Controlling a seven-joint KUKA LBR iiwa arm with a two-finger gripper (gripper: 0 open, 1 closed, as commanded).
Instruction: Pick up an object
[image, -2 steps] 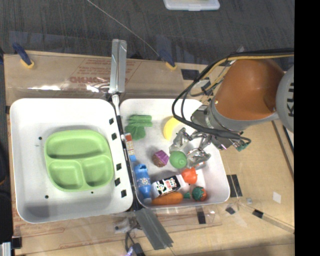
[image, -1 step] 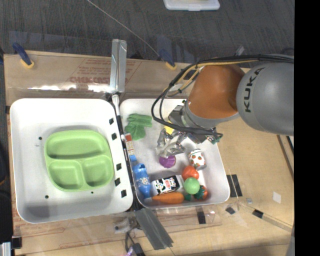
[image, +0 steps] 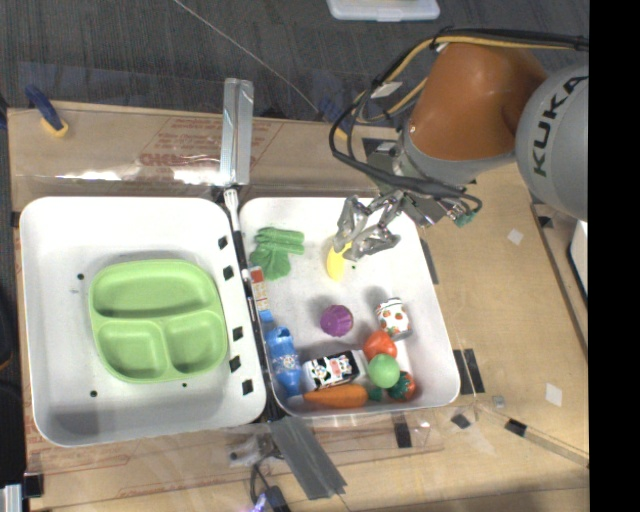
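Note:
My gripper hangs over the upper middle of the right bin, under the grey arm with the orange band. A small yellow object lies right at the gripper's lower left tip, partly covered by it. Whether it is touched or held I cannot tell. Lower in the same bin are a purple ball, a white cup with red dots, a green ball, an orange carrot and a black and white carton.
A green leafy toy lies at the right bin's upper left. A blue bottle rests along its left wall. The left bin holds a green divided plate. Cables loop above the wrist.

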